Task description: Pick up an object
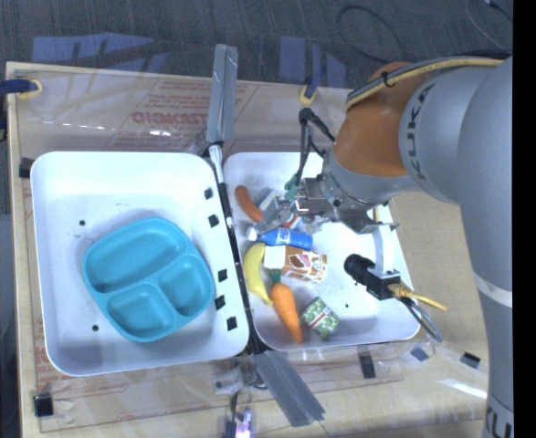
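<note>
White plastic walls frame everything below me: two shallow bins side by side on the bench, the left bin and the right bin, touching along a shared middle edge. In the camera view my grey arm with its orange band comes in from the right and bends down over the right bin. My gripper hangs low over the upper left part of that bin, right above a cluster of toy food. I cannot tell whether it is parted or closed; wrist hardware and cables crowd the spot, and I see nothing clearly lodged in it.

The things I could take all lie in the right bin. An orange-red sausage-shaped piece lies near the top left corner, just beside my gripper. A small blue and white carton lies just below the gripper, and a white and red printed packet touches it from below. A yellow plastic banana curves along the left wall, with an orange plastic carrot beside it, pointing toward the near wall. A small green printed box rests near the carrot's lower end.

A light blue three-compartment plastic tray lies flat in the left bin.
</note>
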Controlling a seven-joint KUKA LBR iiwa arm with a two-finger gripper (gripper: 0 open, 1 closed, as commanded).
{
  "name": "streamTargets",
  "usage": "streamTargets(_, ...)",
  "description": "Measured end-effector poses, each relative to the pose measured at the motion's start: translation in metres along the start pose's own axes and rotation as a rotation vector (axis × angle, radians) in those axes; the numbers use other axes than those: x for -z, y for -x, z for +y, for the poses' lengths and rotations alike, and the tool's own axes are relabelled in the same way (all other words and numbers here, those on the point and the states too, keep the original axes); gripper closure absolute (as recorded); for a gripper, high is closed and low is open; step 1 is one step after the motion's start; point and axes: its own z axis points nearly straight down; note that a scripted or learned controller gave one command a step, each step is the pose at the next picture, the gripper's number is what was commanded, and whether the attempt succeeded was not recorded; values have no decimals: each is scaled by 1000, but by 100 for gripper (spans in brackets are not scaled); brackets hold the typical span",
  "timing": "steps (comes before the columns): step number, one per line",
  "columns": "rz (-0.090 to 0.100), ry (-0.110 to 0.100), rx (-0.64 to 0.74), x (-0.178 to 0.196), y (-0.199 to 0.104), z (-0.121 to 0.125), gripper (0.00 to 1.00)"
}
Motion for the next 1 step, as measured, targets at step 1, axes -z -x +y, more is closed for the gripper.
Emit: streamTargets(1, -7, 30, 25, -84, 42, -17, 0)
